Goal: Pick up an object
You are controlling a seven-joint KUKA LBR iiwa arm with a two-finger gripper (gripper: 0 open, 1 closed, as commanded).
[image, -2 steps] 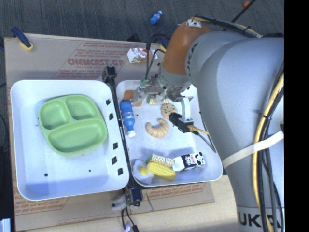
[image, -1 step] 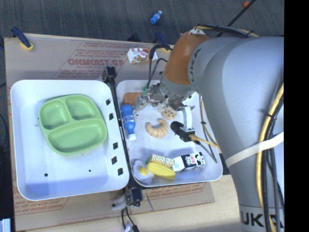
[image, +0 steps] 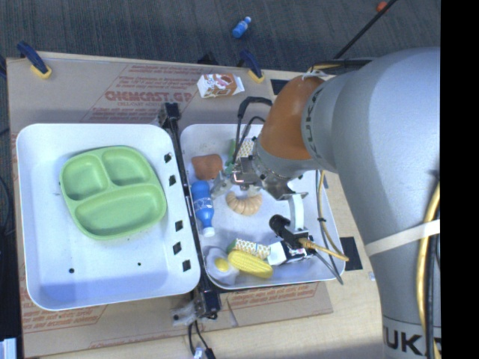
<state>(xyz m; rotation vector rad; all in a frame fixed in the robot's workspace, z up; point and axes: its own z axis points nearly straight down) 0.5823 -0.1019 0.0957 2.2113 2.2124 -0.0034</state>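
Note:
My gripper [image: 238,178] is low in the right bin [image: 212,136], near its middle, directly above a tan ridged pastry-like toy [image: 245,203]. To its left lie a brown block [image: 206,164] and a blue bottle with a white cap [image: 202,207] along the bin's left wall. At the bin's front lie a yellow corn cob [image: 250,263], a small patterned packet [image: 251,247] and a pale yellow-white item [image: 218,263]. The wrist hides whatever sits under the gripper.
The left bin [image: 41,279] holds a green divided plate [image: 112,191]. A black divider with clips [image: 179,200] runs between the bins. Behind the bins, a small printed packet [image: 220,85] lies on the cardboard. The arm's bulk covers the right bin's right side.

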